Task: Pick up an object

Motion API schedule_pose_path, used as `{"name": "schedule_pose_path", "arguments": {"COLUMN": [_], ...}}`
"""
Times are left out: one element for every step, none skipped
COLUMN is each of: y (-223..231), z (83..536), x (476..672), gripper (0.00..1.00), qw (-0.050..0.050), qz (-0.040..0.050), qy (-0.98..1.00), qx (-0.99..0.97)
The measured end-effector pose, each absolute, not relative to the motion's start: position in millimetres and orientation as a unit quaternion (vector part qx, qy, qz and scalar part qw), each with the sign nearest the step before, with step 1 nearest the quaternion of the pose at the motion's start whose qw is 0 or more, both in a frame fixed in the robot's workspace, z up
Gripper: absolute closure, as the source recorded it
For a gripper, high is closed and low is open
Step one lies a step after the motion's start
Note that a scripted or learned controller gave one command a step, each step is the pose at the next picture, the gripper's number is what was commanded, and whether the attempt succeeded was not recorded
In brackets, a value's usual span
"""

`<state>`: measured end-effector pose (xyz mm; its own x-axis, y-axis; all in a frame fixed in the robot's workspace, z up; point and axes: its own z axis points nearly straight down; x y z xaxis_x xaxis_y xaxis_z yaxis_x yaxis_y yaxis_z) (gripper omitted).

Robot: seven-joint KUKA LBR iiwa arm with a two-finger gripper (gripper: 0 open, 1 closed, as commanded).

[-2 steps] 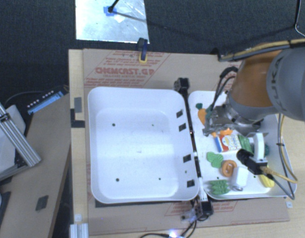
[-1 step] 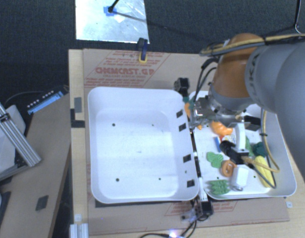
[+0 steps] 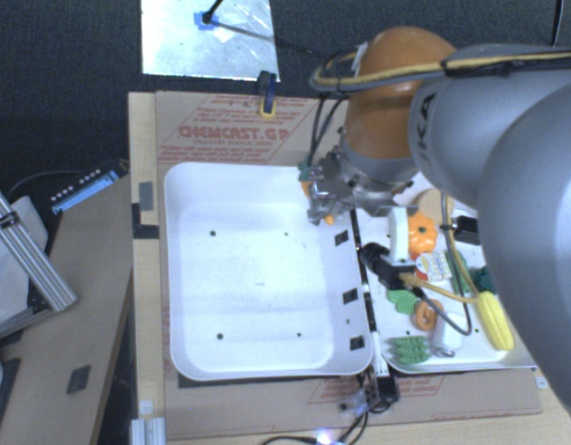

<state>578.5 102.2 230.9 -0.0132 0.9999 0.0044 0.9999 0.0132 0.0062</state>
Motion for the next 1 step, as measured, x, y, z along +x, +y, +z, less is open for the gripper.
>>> {"name": "schedule_pose_path", "arguments": {"y": [115.6], "z": [317.9], "x": [504.7], "gripper": [1.0], "qw": [0.0], "qz": [0.0034], "qy": [0.71], "qx": [0.704]}}
